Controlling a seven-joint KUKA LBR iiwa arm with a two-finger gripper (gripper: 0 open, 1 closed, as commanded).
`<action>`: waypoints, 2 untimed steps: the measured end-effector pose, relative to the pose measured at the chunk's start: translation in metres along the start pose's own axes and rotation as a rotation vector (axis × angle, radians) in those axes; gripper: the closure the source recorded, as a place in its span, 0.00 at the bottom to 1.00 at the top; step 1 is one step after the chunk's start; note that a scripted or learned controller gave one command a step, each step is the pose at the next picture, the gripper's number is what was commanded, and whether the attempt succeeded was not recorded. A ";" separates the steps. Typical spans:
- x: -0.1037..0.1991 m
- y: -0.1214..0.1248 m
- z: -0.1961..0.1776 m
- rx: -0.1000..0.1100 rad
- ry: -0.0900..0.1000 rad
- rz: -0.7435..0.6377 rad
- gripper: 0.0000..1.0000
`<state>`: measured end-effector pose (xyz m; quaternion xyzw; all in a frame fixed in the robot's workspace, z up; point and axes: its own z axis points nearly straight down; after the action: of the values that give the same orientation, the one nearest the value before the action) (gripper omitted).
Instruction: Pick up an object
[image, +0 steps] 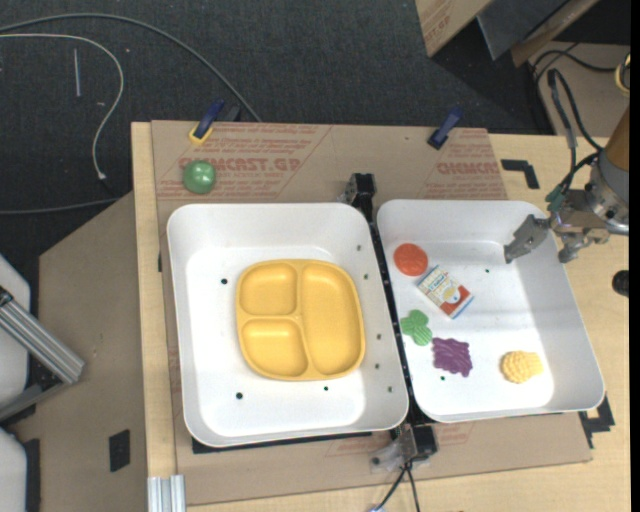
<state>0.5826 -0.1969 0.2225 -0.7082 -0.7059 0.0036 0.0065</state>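
The pincer hangs spread wide, holding nothing, over the right bin. Below-left of it lie a tomato, carton, broccoli, grapes, perhaps corn. Further left, a yellow plate fills the other bin.

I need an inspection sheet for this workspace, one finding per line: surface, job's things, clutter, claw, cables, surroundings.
Surface: cardboard-covered bench bearing a left bin and a right bin, side by side.
Job's things: in the right bin lie an orange round piece, a small printed box, a green piece, a purple grape bunch and a yellow corn piece, all apart.
Clutter: yellow divided plate in the left bin; green ball on the cardboard; two blue clamps at the far edge.
Claw: claw over the right bin's far right corner, open, holding nothing.
Cables: white cable on the floor; black cables by the arm.
Surroundings: dark carpet, cardboard boxes.
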 end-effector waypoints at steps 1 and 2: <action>0.001 0.003 -0.008 -0.013 -0.003 -0.004 0.00; -0.007 0.000 0.037 -0.013 -0.003 -0.003 0.00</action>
<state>0.5818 -0.2038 0.1856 -0.7071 -0.7071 0.0002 0.0011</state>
